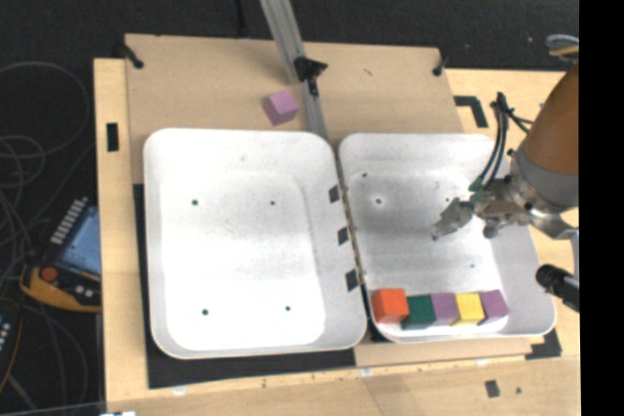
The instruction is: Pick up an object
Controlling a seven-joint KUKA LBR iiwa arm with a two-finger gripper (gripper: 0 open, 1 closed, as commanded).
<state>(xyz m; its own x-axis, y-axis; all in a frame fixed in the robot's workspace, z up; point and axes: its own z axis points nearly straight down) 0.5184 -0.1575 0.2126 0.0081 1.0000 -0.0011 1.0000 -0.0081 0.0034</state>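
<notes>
Blocks [441, 308] line the right bin's [409, 170] near wall, below the end effector [450, 221].

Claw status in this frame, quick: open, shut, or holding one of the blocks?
Claw: cannot be told whether open or closed; it hangs over the right bin, apart from the row of blocks, with no block seen in it.

No legible text, labels or numbers, view perhaps too coarse

Orange block [391, 304], green block [420, 310], yellow block [470, 308], white bins [244, 239], tan board [205, 83].
</notes>
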